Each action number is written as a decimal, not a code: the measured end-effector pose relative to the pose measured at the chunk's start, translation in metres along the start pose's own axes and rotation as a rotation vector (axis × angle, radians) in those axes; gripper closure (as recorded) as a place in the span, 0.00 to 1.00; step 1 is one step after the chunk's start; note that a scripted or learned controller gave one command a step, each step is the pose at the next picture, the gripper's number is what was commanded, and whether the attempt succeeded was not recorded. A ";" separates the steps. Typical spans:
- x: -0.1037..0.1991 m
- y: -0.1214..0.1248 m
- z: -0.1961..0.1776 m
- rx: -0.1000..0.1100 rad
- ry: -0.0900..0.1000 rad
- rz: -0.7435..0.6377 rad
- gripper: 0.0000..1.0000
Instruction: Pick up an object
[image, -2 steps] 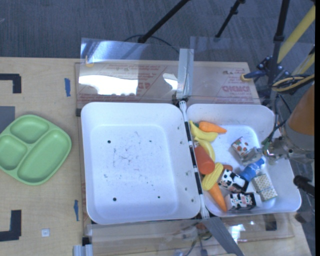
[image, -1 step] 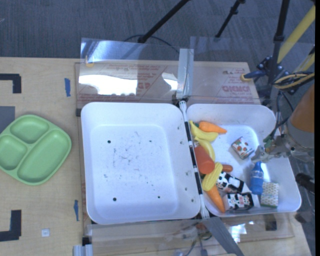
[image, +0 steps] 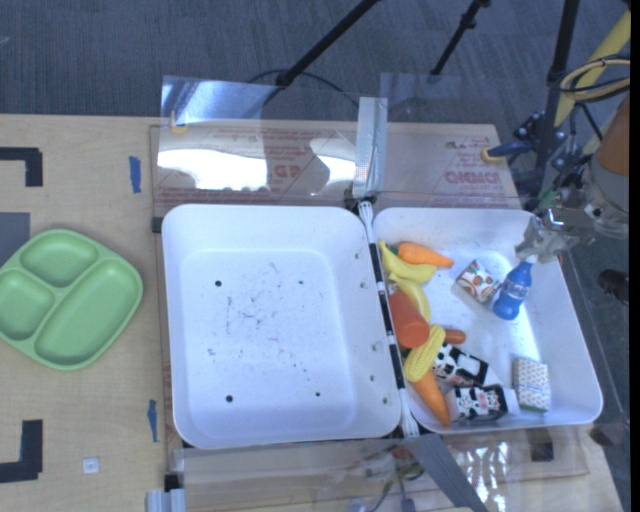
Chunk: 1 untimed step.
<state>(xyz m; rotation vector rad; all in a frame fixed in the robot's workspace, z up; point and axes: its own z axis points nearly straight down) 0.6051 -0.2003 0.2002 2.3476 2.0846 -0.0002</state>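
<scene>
- While the claw (image: 541, 240) hangs over the far right edge of the right bin (image: 583, 352), whether it is open or shut cannot be told, and nothing shows in its grasp.
- Just below and left of the claw stands a small blue bottle (image: 511, 292), the nearest candidate, apart from it.
- Left of the claw lies a small patterned packet (image: 478, 282); farther left, by the divider, bananas (image: 407, 280), carrots (image: 420, 255) and a cow-print carton (image: 462, 368) crowd together.
- Well to the claw's left sit a bare white left bin (image: 200, 250) and a green plate (image: 66, 298) on the counter (image: 80, 180).
- Risk: the upright bottle may tip or skid if struck off-centre; the bin wall nearby could block a clean descent.
</scene>
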 end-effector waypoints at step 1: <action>0.088 -0.004 -0.032 0.000 0.001 0.026 1.00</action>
